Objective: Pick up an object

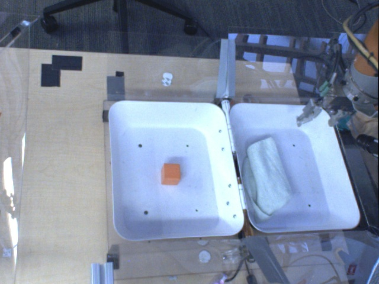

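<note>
The 2-finger gripper (320, 112) hangs spread and empty over the right white plastic bin's (349, 215) far corner, so closing there would likely miss the folded pale cloth (268, 175) and small orange cube (171, 174).

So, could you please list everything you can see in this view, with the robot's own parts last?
orange cube: one, orange, near the middle of the left bin
folded cloth: one, pale greenish white, left half of the right bin
left bin: one, white, on the bench
right bin: one, white, beside the left bin
bench: one, light wood, under both bins
black tape marks: two joined patches, black, bench's far left
office chair base: one, black, on the floor beyond the bench
gripper: one, grey, above the right bin's far right corner
</note>
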Robot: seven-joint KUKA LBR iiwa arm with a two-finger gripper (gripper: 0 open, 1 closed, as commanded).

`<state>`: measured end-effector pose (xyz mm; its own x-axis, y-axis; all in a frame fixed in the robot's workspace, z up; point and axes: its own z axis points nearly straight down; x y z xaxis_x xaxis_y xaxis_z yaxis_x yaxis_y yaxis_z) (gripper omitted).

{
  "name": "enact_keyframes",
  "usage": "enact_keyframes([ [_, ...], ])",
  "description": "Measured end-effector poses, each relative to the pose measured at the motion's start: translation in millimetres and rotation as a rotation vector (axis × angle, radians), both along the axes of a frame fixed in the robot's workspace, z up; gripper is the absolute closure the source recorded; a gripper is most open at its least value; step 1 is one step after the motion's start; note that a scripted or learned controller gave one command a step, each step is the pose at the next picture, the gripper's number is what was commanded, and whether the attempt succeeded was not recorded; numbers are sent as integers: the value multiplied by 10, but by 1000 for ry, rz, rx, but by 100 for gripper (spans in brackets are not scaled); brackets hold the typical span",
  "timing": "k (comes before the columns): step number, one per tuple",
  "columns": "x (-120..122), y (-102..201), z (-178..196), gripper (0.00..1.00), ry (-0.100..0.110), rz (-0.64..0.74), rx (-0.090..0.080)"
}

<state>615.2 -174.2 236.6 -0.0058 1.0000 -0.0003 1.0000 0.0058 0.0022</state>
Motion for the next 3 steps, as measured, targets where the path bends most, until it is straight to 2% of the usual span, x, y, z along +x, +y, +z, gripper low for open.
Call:
enact_keyframes([
  [1,540,-205,-1240,0,0,50,-1],
  [2,575,-191,-1087,100,-10,57,-6],
  [3,557,165,-128,100,-7,-24,-2],
])
